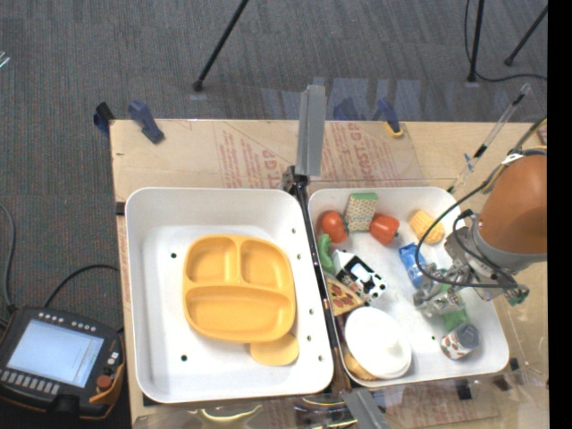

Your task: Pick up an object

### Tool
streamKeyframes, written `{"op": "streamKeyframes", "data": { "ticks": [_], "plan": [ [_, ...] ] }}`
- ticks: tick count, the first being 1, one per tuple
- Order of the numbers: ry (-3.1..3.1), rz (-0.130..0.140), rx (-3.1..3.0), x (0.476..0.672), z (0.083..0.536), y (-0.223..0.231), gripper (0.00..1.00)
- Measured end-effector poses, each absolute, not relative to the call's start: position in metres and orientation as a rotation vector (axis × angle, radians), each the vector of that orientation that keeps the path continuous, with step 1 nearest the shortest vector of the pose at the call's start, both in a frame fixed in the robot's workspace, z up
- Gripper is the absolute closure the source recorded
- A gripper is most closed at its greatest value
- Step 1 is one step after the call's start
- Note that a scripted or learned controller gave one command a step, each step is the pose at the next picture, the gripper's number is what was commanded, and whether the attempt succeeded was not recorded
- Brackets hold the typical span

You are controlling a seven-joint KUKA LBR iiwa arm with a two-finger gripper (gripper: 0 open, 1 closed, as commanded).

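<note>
The right bin (407, 193) holds several small objects. At its back lie a red tomato (332, 224), a patterned box (361, 210), a red pepper (384, 229) and a corn cob (427, 226). My gripper (438, 300) reaches low into the right side of this bin under the orange band (520, 206). It sits just below a blue packet (411, 263) and right above a green piece (455, 319). A round can (459, 340) lies in the near right corner. Cables and the wrist hide the gripper's tip.
A white bowl (377, 341) sits at the right bin's front, with a black-and-white cow toy (363, 278) and a pizza slice (340, 295) beside it. The left bin (143, 239) holds a yellow divided plate (239, 288) and a yellow disc (275, 352). A teach pendant (55, 356) lies at the lower left.
</note>
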State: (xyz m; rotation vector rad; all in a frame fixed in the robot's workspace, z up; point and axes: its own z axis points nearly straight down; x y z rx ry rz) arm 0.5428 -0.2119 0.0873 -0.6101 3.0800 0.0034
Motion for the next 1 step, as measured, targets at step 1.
{"op": "streamKeyframes", "data": {
  "ticks": [1],
  "plan": [
    [3.112,0.004,-0.403,0.6063,0.0891,-0.211,1.0]
  ]
}}
